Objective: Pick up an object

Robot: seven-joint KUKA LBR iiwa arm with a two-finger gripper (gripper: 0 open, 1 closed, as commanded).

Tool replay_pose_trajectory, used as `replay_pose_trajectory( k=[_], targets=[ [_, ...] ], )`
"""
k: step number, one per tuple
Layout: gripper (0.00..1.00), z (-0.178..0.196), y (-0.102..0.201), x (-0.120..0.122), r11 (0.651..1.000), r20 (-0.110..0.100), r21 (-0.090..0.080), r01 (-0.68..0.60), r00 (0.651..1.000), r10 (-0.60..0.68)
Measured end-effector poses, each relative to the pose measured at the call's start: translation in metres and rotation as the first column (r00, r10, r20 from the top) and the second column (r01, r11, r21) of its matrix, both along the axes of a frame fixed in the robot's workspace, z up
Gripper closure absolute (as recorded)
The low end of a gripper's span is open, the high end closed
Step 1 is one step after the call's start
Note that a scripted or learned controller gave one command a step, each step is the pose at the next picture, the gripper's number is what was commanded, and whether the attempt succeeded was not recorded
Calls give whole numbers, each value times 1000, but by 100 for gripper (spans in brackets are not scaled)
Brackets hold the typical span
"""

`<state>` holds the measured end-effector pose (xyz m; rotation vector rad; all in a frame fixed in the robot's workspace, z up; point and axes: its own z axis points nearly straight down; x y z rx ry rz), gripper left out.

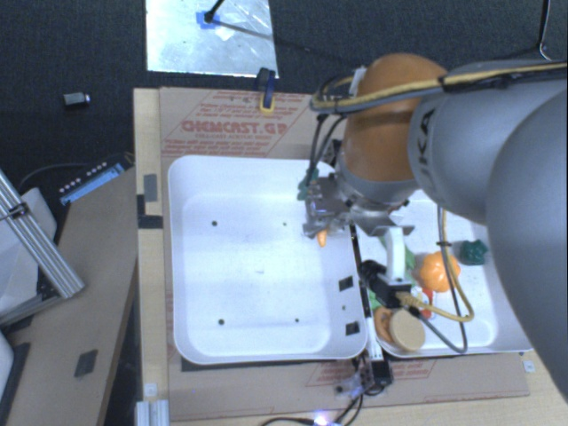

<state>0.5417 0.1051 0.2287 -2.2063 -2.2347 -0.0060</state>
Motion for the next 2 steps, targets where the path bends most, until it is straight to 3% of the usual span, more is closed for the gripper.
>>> replay_pose_trajectory(
  k=[1, 2],
  targets=[
    [100, -1, 54, 7, 1000, 0, -1, 2, 1000, -2],
    [100, -3, 92, -36, 1000, -5, -2, 4, 1000, -4]
  ],
)
